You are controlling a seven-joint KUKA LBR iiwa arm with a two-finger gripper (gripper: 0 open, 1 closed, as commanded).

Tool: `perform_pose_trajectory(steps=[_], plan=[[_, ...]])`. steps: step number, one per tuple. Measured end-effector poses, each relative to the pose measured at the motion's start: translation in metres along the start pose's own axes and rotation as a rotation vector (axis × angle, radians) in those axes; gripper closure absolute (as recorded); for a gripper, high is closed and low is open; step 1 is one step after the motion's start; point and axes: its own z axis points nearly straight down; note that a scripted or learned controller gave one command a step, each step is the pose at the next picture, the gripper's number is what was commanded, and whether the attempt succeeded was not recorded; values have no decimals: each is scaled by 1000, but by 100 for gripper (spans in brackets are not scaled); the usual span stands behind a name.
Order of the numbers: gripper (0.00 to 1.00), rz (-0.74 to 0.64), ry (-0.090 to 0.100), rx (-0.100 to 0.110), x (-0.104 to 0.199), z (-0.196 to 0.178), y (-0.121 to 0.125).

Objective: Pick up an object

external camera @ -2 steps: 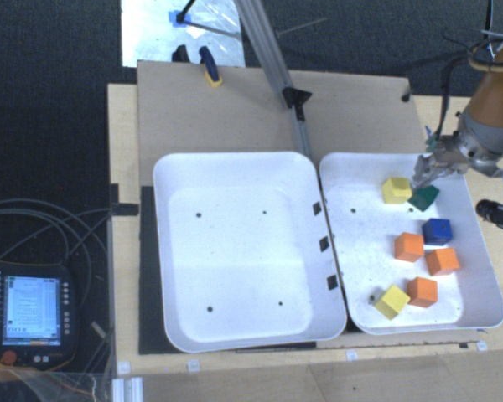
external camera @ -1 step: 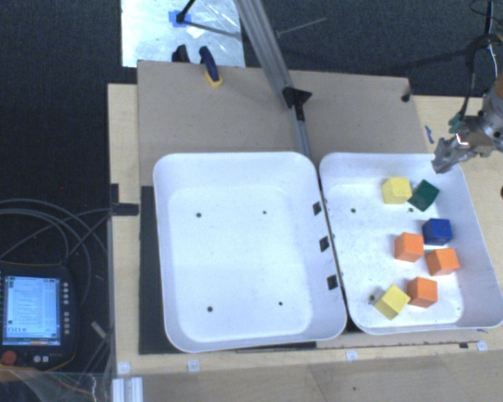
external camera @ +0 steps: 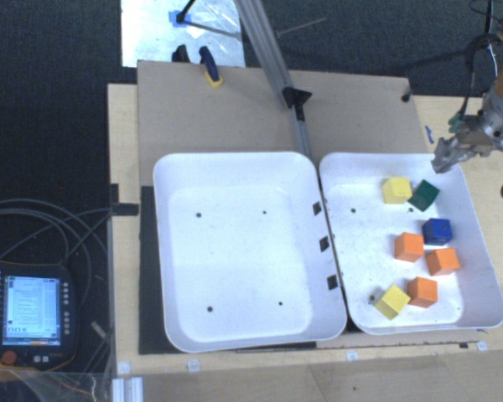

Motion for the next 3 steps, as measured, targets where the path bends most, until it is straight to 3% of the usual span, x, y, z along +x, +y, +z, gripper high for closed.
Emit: perform_pose_trajectory(steps=[3], plan=[[100,-7,4,3,152,-43,-41]])
